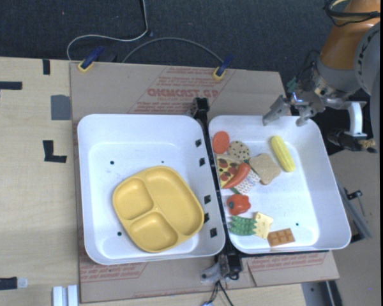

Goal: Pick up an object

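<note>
My gripper (pixel 289 115) hangs above the far right rim of the right bin (pixel 325 183), fingers spread open with nothing between them. Toy foods lie in that bin: a yellow corn cob (pixel 282 153) just below the gripper, a slice of bread (pixel 264 168), a cookie (pixel 238 151), a round red-orange piece (pixel 221 140), a pizza slice (pixel 226 170), a red chili (pixel 239 174), a tomato (pixel 239 203), green peas (pixel 242 226), a cheese wedge (pixel 263 224) and a brown waffle (pixel 281 237).
The left bin (pixel 102 145) holds a yellow divided plate (pixel 157 208). Both bins sit on a cardboard sheet (pixel 172 88) held by two clamps. A cable loops across the dark floor behind.
</note>
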You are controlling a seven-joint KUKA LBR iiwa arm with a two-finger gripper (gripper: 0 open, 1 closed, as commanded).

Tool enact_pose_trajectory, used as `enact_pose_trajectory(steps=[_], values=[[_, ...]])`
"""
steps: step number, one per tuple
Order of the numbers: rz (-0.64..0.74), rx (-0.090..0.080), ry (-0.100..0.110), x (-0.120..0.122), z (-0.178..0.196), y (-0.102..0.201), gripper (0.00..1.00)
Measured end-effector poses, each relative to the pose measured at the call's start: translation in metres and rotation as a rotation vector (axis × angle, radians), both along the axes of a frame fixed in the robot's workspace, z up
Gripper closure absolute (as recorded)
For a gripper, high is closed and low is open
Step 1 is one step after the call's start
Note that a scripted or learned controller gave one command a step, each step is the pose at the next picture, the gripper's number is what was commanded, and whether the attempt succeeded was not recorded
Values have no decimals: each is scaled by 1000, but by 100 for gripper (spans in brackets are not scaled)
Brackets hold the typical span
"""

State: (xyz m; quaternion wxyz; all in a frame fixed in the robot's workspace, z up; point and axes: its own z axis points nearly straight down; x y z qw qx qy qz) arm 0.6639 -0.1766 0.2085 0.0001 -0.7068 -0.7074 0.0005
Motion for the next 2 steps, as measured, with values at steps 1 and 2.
enact_pose_trajectory(steps=[1, 2], values=[[-4, 0, 10, -5, -115, -50, 0], [0, -3, 1, -1, -97, -47, 100]])
